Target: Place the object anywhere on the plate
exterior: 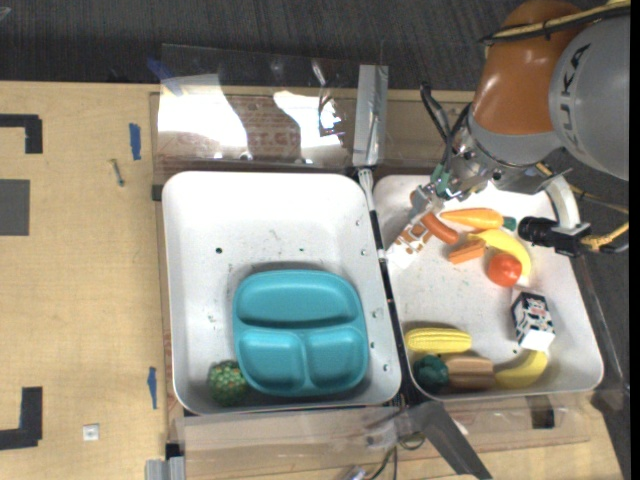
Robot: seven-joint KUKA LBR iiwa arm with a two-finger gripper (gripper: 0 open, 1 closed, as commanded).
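**Arm over the far part of the right bin, plate in the left bin**

On the left, the wooden bench [70, 298] is seen, with black marks and small blue tape pieces on it. The left bin [200, 218] comes next. In its near half a teal plate [298, 330] with three compartments is laid flat. A small green bumpy object [227, 380] is found just beside the plate's near left corner, in the corner of the bin; it is not on the plate.

The right bin [590, 358] is placed directly beside the left one, the two rims touching in the middle. Along its near wall a yellow corn cob [438, 341] is seen, and below it a dark green item [432, 370], a brown wooden piece [470, 372] and a yellow banana [525, 368] are lined up. A small white box with dark print [532, 319] stands above the banana. In the far part of the bin a group of toy foods is gathered: an orange carrot [470, 217], a red-orange sausage-like piece [440, 228], a yellow curved piece [508, 244] and an orange-red round fruit [505, 267].

The gripper [447, 183] is located at the far left of this group, under the grey arm with its orange band [520, 83]. The state of its fingers cannot be told, and no object is seen between them
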